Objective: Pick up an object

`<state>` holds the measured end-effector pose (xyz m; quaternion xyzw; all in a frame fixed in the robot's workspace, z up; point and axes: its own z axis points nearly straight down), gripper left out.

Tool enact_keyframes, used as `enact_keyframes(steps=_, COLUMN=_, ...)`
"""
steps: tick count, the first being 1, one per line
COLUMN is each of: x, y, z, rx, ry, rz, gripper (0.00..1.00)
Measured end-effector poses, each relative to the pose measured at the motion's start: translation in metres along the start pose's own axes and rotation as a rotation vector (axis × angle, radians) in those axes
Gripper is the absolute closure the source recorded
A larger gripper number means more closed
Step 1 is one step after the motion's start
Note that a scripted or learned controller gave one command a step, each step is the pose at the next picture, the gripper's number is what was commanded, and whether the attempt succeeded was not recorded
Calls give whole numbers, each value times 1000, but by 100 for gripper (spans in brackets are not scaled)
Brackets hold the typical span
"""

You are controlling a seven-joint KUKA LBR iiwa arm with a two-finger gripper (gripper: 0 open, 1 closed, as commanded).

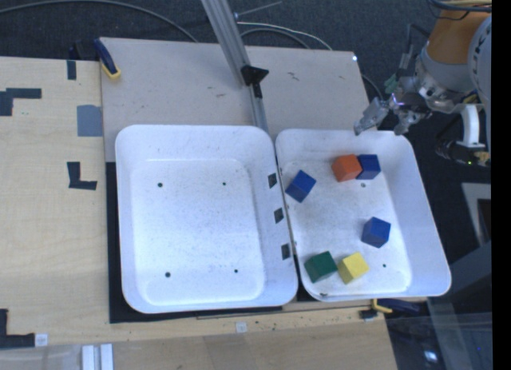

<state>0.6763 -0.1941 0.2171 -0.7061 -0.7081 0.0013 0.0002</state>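
Note:
The right bin (423, 208) holds several cubes. An orange cube (346, 168) touches a blue cube (368, 166) near the bin's far side. Another blue cube (300, 185) lies at the left, and a third blue cube (376, 231) sits toward the right. At the near edge a green cube (321, 265) and a yellow cube (354, 267) rest side by side. My gripper (386, 122) hangs over the bin's far rim, above and beyond the orange cube, open with nothing between its fingers.
The left bin (128, 200) stands beside the right one. A slanted metal post (227, 33) rises behind the bins. Cables run over the dark floor at the back. A blue-and-yellow clamp (106, 58) sits at the far left of the board.

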Motion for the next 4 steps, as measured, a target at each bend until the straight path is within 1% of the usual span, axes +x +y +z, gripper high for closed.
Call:
enact_keyframes(steps=1, x=7, y=-5, z=100, rx=-15, ry=-4, rz=0, gripper=0)
enact_keyframes(steps=2, x=7, y=-6, z=104, rx=-18, ry=-7, rz=1, gripper=0)
enact_keyframes(steps=3, x=8, y=-9, z=109, rx=-32, ry=-18, rz=1, gripper=0)
enact_keyframes(steps=4, x=14, y=-7, z=110, rx=-30, ry=-18, rz=2, gripper=0)
